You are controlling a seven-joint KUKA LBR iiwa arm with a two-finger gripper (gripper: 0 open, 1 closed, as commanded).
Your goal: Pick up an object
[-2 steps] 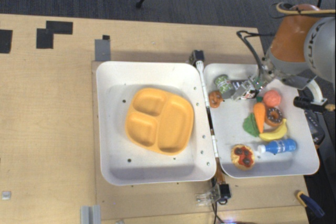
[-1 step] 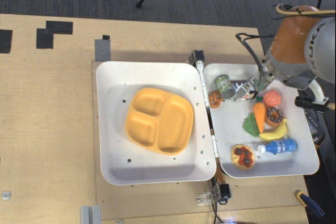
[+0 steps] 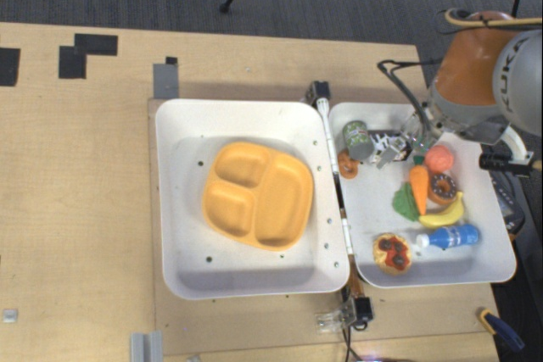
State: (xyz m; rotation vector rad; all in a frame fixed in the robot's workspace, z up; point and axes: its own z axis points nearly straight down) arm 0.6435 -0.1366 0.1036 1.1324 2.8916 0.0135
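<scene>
Several candidates: small toy foods crowd the right white bin (image 3: 488,267); the left white bin (image 3: 170,182) bears a yellow three-compartment plastic tray (image 3: 257,195).
Nearest target: black-and-white toy piece (image 3: 389,145) beside the green can (image 3: 355,137), at the bin's far side.
Handling guess: light, rigid, smooth plastic; likely slippery, so take it across its narrow middle.
Other picks: orange plastic carrot (image 3: 419,186), yellow banana (image 3: 442,214), blue-capped bottle (image 3: 449,238).
Gripper (image 3: 413,140): low by the black-and-white piece; cannot tell its state.
Hard to read: the arm covers the bin's far right corner.

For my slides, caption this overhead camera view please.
Robot gripper reaching into the right bin of toy food; yellow tray in the left bin.
</scene>
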